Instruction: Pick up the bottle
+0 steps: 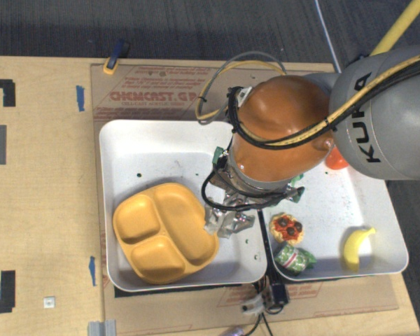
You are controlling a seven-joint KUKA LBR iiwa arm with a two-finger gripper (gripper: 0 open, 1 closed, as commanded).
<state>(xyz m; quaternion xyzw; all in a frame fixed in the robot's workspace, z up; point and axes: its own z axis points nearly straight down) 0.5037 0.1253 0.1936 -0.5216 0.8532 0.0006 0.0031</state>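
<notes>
My gripper (226,222) hangs low in the left bin (136,145), right at the right edge of a yellow divided plate (162,231). The grey arm with its orange band (283,135) reaches in from the right and covers the middle of both bins. An orange object (336,161) peeks out from behind the arm in the right bin; I cannot tell what it is. Whatever lies under the wrist is hidden.
In the right bin (392,257) lie a small round pizza-like toy (287,228), a green and white item (294,258) and a yellow banana (355,246). Cables loop over the wrist. Cardboard lies under the bins.
</notes>
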